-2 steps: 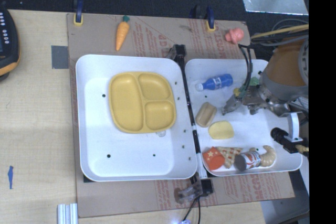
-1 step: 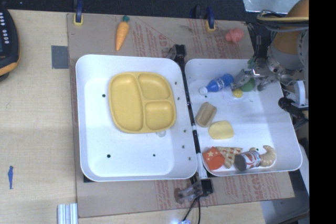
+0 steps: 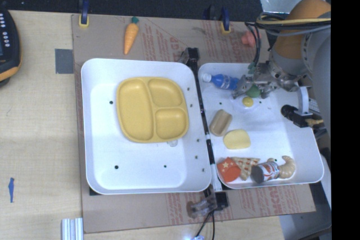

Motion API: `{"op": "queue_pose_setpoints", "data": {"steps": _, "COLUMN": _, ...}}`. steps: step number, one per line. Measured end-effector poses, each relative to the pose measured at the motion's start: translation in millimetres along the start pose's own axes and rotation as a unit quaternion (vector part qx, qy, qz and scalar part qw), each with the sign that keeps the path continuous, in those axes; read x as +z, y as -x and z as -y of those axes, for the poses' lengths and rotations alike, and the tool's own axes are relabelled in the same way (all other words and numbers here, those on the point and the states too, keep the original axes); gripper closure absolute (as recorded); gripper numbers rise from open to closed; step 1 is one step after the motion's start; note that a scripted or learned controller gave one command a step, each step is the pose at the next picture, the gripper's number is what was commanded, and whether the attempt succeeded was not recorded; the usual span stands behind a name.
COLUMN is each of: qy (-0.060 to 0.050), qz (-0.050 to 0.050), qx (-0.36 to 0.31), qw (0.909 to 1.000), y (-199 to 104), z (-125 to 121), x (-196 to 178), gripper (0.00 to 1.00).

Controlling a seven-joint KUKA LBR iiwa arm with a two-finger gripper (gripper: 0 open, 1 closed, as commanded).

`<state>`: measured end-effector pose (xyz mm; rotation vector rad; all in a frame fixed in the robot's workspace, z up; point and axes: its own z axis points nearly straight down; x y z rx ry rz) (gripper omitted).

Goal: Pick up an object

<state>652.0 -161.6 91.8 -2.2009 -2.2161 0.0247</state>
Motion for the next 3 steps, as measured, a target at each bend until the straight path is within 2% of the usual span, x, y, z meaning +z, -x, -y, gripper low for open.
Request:
{"op": "queue_pose_setpoints", "data": {"steps": 1, "qy": 0.001, "qz": 0.001, "qx": -0.002, "qw": 1.0, "y": 1, "z": 0, "x": -11, "gripper": 1.0}}
{"op": "queue_pose_setpoints", "data": {"steps": 2, "qy": 0.005, "qz": 0.0, "qx": 0.002, "qw": 1.0, "y": 9, "z": 7, "x": -25, "gripper": 1.0}}
{"op": "queue_pose_setpoints", "data": {"steps": 3, "qy": 0.012, "qz": 0.002, "qx": 0.004, "qw": 0.9999, "y": 33, "z": 62, "x": -109, "gripper": 1.0}}
